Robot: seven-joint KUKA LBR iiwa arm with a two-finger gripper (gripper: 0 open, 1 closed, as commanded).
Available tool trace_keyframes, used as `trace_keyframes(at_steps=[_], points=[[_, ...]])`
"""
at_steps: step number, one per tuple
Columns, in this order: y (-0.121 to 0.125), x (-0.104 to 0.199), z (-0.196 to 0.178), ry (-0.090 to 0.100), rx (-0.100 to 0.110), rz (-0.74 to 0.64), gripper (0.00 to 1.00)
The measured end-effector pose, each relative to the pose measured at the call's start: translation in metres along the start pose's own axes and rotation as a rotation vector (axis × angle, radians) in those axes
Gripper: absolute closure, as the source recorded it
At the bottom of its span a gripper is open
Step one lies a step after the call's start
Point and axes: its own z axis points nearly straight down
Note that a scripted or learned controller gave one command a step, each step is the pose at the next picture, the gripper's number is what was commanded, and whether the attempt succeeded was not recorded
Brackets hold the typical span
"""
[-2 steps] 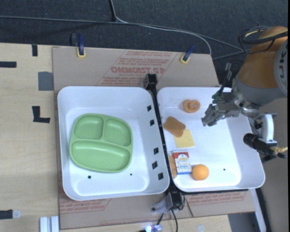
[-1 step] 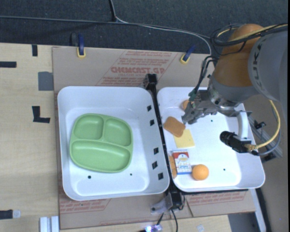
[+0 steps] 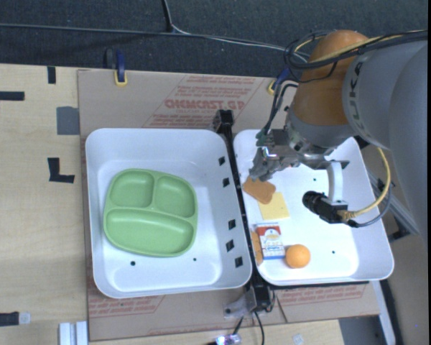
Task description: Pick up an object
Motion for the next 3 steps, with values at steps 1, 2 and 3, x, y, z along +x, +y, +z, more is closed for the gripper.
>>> trace_keyframes(at_steps=[1, 2, 3], points=[[0.005, 0.044, 0.002, 0.000, 0.000, 0.000, 1.00], [0.021, 0.095, 0.006, 0.000, 0.000, -0.001, 1.00], [0.020, 0.092, 0.005, -0.001, 0.001, 0.003, 0.00]])
